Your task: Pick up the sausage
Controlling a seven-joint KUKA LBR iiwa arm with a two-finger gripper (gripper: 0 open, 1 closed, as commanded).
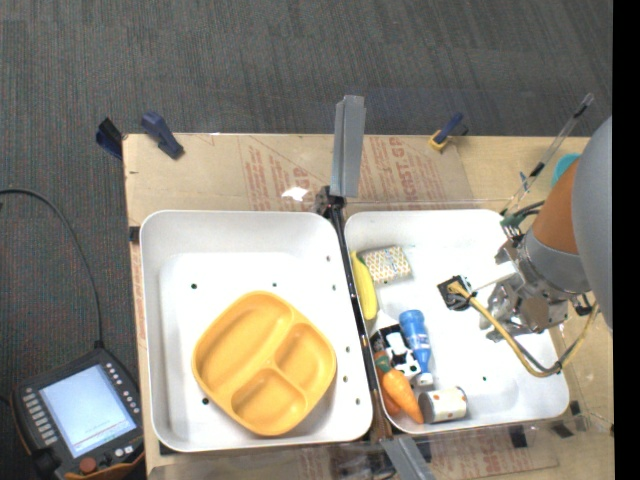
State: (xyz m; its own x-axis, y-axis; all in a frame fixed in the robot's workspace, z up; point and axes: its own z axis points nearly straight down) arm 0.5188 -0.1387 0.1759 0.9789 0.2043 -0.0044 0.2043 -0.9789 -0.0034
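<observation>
The gripper (515,313) hangs over the right part of the right bin (450,240), close to its right wall. Whether it is open or closed I cannot tell from this angle, and nothing is seen held in it. The grey arm (585,238) comes in over the right rim of the bin.

Under and around the gripper the white floor of the bin is bare, and this bare area reaches to the far wall and to the near right corner. The things are gathered on the left side of this bin.

The sausage (443,404), as far as I can tell, is the short pale cylinder with a darker end. It lies at the near wall, left of and nearer than the gripper, and apart from it. The carrot (402,394) lies just beside it on the left. Behind them stands a blue bottle (415,338), with a black and white thing (390,346) at its left. A banana (366,290) lies along the left wall, and a patterned block (386,263) is beside its far end.

The left bin (180,268) holds a yellow divided plate (265,363), with bare floor along its far wall.
</observation>
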